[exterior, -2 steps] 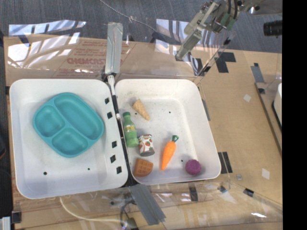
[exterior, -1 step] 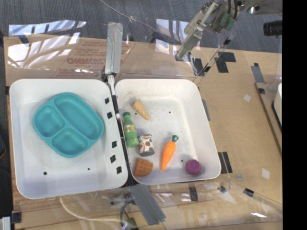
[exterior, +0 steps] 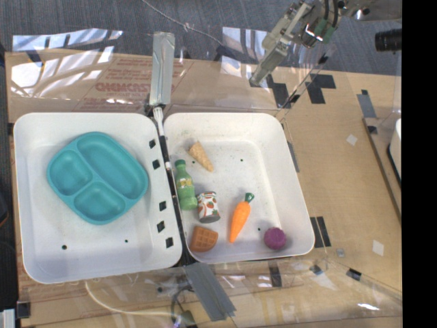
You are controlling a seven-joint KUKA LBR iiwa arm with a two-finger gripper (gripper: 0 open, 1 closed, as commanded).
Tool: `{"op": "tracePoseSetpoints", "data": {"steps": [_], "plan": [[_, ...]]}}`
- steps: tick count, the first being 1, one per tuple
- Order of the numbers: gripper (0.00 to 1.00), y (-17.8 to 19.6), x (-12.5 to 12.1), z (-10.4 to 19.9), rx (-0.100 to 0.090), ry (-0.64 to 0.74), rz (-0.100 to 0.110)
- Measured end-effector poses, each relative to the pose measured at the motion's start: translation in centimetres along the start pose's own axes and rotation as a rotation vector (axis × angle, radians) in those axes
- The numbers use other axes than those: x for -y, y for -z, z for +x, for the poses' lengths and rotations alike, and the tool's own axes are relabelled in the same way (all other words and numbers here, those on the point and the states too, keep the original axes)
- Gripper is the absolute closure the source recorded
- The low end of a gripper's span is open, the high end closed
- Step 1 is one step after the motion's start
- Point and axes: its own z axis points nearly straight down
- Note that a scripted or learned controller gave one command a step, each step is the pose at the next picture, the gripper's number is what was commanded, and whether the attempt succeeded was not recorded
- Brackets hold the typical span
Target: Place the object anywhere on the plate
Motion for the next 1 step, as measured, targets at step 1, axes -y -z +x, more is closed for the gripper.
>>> {"op": "tracePoseSetpoints", "data": {"steps": [1], "plan": [[0.00,0.00,0.00,0.00,0.000,0.000,0.000]]}}
